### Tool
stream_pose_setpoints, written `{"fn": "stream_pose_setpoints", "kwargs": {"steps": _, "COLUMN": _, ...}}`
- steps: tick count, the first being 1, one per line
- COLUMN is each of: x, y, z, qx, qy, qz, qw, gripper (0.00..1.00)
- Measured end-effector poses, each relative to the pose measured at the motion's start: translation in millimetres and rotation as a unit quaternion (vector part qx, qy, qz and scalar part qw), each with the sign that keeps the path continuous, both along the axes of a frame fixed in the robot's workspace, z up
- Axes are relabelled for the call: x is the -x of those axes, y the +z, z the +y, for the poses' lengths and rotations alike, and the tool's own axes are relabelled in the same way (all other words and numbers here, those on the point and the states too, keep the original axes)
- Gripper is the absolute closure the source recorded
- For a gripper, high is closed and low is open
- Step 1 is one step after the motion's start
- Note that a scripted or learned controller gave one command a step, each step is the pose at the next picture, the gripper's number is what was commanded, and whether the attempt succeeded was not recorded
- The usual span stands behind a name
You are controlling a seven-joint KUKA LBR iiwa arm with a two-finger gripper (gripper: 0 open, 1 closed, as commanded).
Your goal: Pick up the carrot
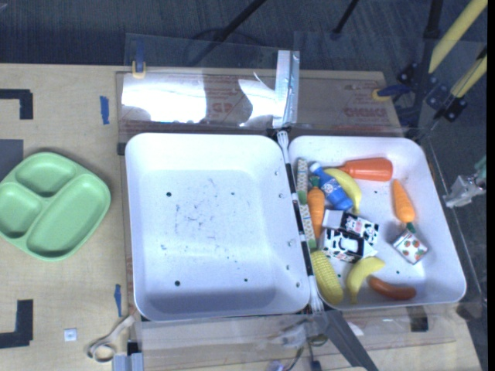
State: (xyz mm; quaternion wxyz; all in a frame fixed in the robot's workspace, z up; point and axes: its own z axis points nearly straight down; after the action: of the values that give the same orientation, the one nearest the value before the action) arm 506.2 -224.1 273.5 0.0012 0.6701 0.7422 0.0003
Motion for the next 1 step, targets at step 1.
{"fn": "stream_pose_setpoints", "kwargs": {"steps": 1, "x": 0.0, "y": 0.0, "z": 0.0, "qx": 0.0000, "qy": 0.000, "qz": 0.000, "qw": 1.0000, "gripper": 0.00}}
